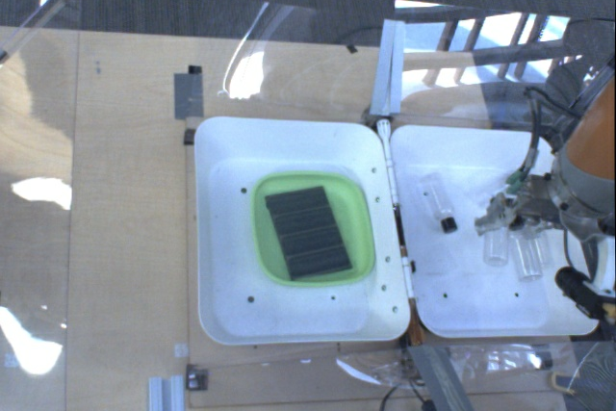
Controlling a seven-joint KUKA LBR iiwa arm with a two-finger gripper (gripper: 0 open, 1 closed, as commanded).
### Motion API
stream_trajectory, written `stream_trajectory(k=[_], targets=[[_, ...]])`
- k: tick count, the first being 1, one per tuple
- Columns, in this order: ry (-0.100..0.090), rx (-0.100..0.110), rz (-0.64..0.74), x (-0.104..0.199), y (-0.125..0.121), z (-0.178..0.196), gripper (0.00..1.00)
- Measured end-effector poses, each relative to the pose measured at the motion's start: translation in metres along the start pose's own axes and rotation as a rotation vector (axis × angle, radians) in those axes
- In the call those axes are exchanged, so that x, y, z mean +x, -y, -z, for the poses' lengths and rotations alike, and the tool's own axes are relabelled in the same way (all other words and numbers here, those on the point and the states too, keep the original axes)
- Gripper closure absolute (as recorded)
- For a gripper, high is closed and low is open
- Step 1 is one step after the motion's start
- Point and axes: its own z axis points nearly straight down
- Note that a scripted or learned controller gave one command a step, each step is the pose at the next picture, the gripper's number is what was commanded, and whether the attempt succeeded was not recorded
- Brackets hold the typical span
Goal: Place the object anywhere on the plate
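The arm (pixel 589 149) is showing a grey body with an orange band above the wrist. Dark cables are running along it, one green-tipped. Its hand (pixel 512 236) is ending in two clear, glassy-looking fingers (pixel 528 257).

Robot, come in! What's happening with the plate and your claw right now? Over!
Gripper low over right bin, near small clear bottle. Green plate in left bin holds dark ridged block. Nothing blocking.

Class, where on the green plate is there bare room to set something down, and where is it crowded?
On the green plate, the dark ribbed block fills the middle; free strips run along the left and right rims. The right bin is bare at front-left, crowded around the gripper.
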Motion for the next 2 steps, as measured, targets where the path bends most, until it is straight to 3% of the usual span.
stream_trajectory(k=[1,2], targets=[[-0.001,0.004,0.085,0.077,-0.015,-0.029,1.0],[-0.002,0.002,0.208,0.176,-0.035,-0.028,1.0]])
